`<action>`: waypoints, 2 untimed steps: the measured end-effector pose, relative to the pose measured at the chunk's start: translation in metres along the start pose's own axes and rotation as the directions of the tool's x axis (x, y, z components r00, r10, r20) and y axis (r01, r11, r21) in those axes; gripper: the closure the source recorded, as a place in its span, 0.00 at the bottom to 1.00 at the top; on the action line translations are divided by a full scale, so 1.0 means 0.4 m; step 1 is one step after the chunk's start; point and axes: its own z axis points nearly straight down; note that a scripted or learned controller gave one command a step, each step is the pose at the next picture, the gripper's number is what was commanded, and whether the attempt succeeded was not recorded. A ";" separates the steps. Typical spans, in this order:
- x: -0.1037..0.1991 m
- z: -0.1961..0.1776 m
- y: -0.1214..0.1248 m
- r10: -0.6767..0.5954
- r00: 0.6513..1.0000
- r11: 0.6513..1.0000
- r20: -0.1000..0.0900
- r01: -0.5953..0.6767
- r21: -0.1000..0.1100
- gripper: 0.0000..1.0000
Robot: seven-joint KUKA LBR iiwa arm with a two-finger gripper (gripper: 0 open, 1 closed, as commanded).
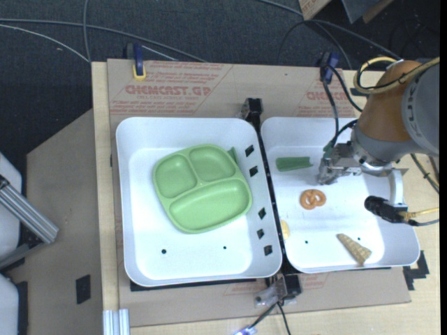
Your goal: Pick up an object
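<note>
- partly hidden, the gripper sits low over the right bin, under the bulk of the arm; whether it is open or closed can't be made out, and nothing shows in its grasp.
- arm runs off the right edge, so its base is cut off.
- block, green and flat, lies just left of the gripper near the bin's back wall; whether they touch is unclear.
- pretzel lies just below the gripper, in the open, apart from the block.
- cone, tan and ridged, lies near the bin's front rim, well apart from the pretzel.
- yellow bit peeks out at the bin's left wall, half hidden by the divider; too small to tell what it is.
- left bin holds a green plate with three compartments, lying flat and turned at a slant.
- black clips run along the seam between the bins.
- both bins rest on a board with faint red print, hard to read; blue clamps grip its back edge.
</note>
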 end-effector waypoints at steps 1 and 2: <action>0.019 -0.154 0.001 -0.002 1.000 1.000 0.002 0.002 -0.006 1.00; 0.038 -0.310 0.011 -0.003 1.000 1.000 0.003 0.003 -0.008 1.00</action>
